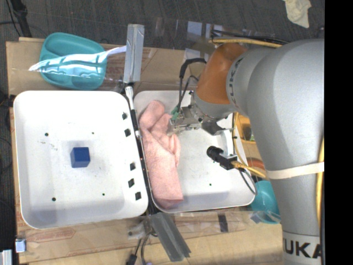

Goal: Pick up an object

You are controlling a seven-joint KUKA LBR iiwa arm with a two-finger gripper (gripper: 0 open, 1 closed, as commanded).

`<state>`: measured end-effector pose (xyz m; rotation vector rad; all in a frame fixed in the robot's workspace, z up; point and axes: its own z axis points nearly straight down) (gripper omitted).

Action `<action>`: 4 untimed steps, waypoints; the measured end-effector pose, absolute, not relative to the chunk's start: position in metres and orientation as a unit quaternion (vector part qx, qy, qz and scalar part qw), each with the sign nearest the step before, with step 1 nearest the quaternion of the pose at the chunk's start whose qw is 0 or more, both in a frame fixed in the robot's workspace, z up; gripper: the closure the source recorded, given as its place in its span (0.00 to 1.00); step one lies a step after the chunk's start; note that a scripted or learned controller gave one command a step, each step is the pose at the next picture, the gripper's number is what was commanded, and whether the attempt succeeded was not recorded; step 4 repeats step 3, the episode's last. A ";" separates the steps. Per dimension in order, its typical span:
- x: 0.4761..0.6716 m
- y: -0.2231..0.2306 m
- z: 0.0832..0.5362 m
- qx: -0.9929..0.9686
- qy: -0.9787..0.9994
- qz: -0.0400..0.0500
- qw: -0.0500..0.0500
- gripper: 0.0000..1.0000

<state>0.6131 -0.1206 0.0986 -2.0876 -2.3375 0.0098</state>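
One pink towel, crumpled lengthwise, lies along the left wall of the right bin. One blue cube sits in the left bin. Gripper touches the towel's upper edge; finger state indiscernible.

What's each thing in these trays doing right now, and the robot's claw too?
Pink cloth: crumpled, lying along the right bin's left side.
Blue cube: resting alone in the left bin.
Claw: down at the cloth's upper edge; grip unclear.
Teal scoop: lying outside the bins.
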 end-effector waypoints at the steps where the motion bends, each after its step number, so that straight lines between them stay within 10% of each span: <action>1: 0.636 -0.069 0.191 -0.600 -0.800 0.001 0.001 1.00; 4: 0.656 -0.056 0.212 -0.602 -0.798 0.002 0.002 1.00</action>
